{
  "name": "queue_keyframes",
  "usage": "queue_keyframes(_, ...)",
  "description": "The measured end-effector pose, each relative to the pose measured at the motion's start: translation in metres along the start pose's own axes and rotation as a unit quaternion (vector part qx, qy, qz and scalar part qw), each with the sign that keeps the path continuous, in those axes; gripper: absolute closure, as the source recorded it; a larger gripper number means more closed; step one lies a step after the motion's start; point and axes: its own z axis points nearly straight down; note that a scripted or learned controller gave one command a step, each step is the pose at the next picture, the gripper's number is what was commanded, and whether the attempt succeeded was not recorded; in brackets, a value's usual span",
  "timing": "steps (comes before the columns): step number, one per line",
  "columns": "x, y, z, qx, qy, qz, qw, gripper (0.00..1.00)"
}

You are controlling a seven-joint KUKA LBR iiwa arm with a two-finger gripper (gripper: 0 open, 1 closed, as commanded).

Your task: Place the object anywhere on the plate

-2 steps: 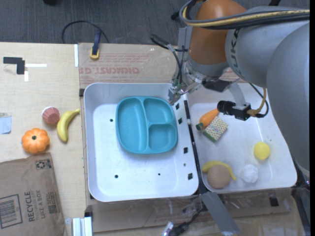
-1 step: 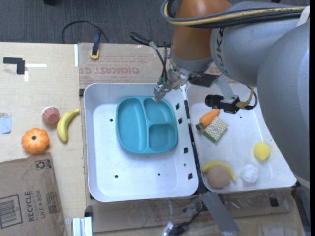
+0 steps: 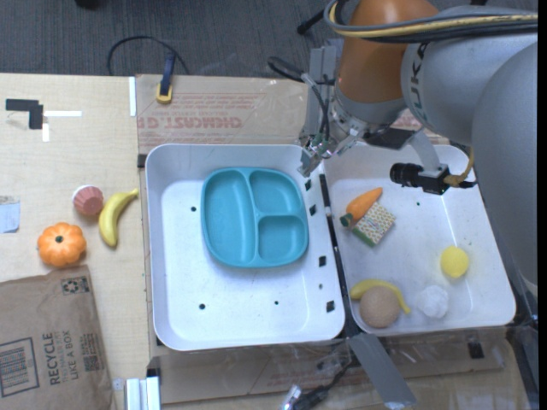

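Hovering hand [image 3: 313,156], grip state unclear, nothing visibly held; risks clipping bin wall [image 3: 327,212] below, missing carrot [image 3: 364,203] beyond.

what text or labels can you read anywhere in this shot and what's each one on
"RECYCLE" and "LIKE A...", beside a recycling sign and a barcode: brown paper bag.
Red mirrored print on the cardboard sheet: too blurred to read reliably.
"KU...", cut off: grey arm.
Small tag at the left edge: unreadable.

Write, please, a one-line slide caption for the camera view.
KUKA arm's gripper hovers at the divide between the bins, near the blue plate; carrot and other toy foods lie in the right bin.
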Motion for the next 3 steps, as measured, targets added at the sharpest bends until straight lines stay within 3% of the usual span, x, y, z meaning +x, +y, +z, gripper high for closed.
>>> queue_keyframes(1, 0.0274, 0.0225, -0.0024, -0.001, -0.001, -0.075, 0.9972, 1.0)
queue_keyframes(3, 0.0253, 0.0141, -0.0034, -0.001, 0.0, -0.048, 0.9988, 1.0)
